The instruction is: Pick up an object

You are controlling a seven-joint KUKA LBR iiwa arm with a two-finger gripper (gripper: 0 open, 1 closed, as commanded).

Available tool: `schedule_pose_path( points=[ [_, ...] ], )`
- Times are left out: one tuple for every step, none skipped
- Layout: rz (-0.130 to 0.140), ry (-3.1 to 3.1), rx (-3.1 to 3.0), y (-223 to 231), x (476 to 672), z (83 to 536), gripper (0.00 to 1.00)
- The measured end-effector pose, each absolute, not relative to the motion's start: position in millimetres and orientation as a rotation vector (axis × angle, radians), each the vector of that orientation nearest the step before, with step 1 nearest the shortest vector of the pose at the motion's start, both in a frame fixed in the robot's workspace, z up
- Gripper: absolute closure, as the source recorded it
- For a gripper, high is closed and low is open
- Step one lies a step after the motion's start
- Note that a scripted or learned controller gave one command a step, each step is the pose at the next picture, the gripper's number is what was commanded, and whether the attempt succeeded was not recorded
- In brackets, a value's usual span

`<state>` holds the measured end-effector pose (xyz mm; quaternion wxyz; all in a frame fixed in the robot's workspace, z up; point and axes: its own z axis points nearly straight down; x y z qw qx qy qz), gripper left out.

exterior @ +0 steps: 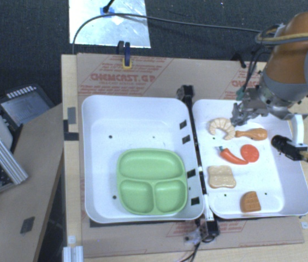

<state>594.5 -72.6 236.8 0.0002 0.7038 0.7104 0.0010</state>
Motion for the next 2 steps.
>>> schedule_pose_path(
  points=[
    [0.005,2.23,2.21,-21.2,618.4,228.7,1.0],
    [0.004,2.231,2.211,27.4,631.5,218.2,1.0]
  ],
)
